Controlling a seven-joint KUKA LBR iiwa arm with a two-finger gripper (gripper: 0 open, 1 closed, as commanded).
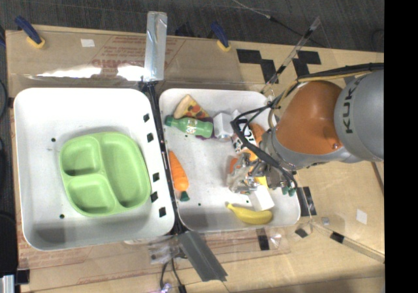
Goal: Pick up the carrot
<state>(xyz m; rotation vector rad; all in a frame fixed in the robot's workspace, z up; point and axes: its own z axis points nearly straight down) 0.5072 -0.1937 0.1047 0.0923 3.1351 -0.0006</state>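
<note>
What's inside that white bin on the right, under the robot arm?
The right bin holds a carrot by its left wall, a green bottle, a pizza slice and a banana. The arm covers whatever lies beneath it.

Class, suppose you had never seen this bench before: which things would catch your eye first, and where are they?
The bright green plate lies in the left bin. The big grey and orange arm reaches over the right bin, where a carrot lies by the left wall and a banana near the front edge.
</note>
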